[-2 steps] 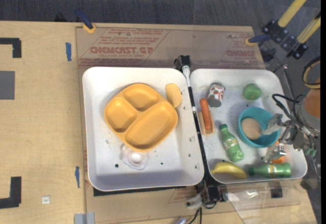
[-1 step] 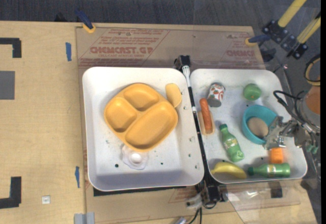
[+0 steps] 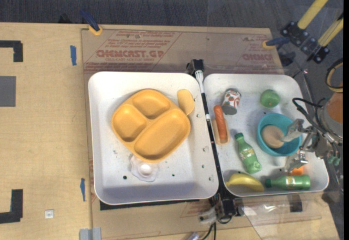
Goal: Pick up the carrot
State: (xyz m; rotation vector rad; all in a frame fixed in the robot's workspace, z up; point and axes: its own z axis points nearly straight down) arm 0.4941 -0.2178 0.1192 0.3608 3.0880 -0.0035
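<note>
Carrot [image 3: 221, 123] first: where does it lie?

You will find it flat in the right-hand bin [image 3: 319, 176], well to the left of the teal bowl [image 3: 263, 134], its length running toward and away from you.

What lies around that bowl?

Between the bowl and the carrot, a little toward you, a green bottle [image 3: 248, 153] lies on its side. Up and to the left of the bowl stands a small can [image 3: 232, 101], just past the carrot's far end. A round green fruit [image 3: 269, 98] sits just beyond the bowl. On your near side of the bowl lie a banana [image 3: 244, 181] and a second green bottle [image 3: 288, 181], end to end along the bin's front wall.

And the gripper?

The gripper [image 3: 297, 132] is at the bowl's right rim, reaching in from the right, well apart from the carrot. You cannot tell from this view whether it is open or closed. Nothing shows in its grasp.

The other bin?

The left bin [image 3: 103, 141], far left of the bowl, carries an orange divided plate [image 3: 151, 123] and a toy fried egg [image 3: 144, 169]
</note>
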